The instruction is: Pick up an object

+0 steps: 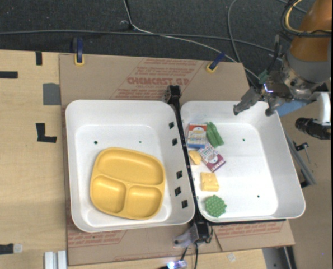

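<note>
My gripper [257, 106] hangs over the right bin's [267, 167] far right corner, its two dark fingers spread open with nothing between them. Along that bin's left side lies a cluster of small things: a red and white carton [197, 135], a green bar [214, 134], a purple packet [212, 158], a yellow wedge [195, 157], a yellow cheese block [209, 181] and a green knobbly ball [215, 205]. All of them lie well to the left of and below the gripper.
The left bin [79, 150] holds a yellow divided tray [127, 182]. A black divider clip strip [179, 150] runs between the bins. Both bins rest on a cardboard sheet [155, 77]. Cables cross the dark back area.
</note>
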Controlling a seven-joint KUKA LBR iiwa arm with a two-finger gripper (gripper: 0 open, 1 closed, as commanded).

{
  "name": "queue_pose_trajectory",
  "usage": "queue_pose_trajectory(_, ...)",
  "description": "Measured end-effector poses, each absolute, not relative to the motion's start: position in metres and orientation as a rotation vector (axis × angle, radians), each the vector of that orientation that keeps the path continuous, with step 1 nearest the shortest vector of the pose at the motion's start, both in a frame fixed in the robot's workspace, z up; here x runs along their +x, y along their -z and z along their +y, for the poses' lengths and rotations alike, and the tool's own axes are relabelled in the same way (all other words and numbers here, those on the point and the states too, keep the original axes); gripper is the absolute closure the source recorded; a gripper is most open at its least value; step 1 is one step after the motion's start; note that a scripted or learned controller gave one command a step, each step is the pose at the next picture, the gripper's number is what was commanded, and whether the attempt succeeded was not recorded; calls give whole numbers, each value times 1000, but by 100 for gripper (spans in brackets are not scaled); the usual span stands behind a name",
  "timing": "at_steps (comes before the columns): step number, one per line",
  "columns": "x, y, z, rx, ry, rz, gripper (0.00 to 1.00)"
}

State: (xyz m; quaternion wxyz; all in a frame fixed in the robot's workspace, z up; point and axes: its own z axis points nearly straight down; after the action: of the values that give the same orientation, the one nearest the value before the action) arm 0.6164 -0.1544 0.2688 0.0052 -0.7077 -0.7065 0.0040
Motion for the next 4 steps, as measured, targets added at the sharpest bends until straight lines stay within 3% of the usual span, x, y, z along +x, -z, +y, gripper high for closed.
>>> queue_pose_trajectory(1,618,-276,-154,-2219,-2,-2223,0)
queue_pose_trajectory(4,623,-110,-159,-2217,-8,-2220,0)
